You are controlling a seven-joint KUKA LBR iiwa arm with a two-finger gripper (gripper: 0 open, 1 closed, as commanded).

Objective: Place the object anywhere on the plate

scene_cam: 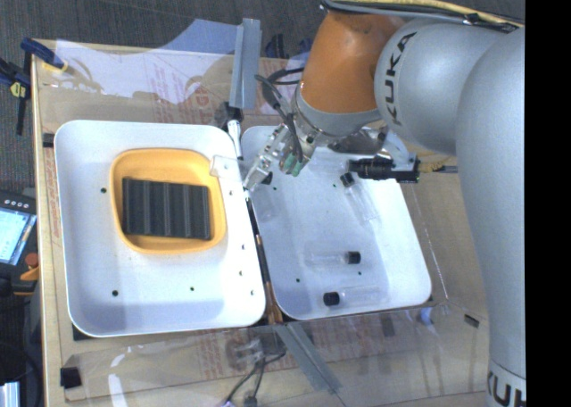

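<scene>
From the camera above the bench, my arm [446, 66] comes in from the right, and its orange band [343, 57] sits over the far edge of the right bin [406, 262]. My pincer [260, 173] hangs low at that bin's far left corner, just beside the seam where the two bins meet, and it tilts toward the left bin [89, 289]. Wires and brackets crowd around its tip. I cannot tell how far open it is, and I cannot make out anything held in it.

The yellow plate [165, 158] lies in the left bin, a little toward the far side. A dark ribbed block [169, 207] fills most of its hollow. A small pale scrap [218, 164] touches the plate's near-right corner, close to my pincer, but it is too small for me to say what it is.

Three loose things lie on the floor of the right bin, and they look like clear pieces with black ends. One [346, 179] is near the far side, just right of my pincer. Another [352, 258] is around the middle. The third [332, 298] is toward the near edge. All three are apart from one another and well apart from the plate. I cannot tell which of them is the object I am meant to move.
</scene>
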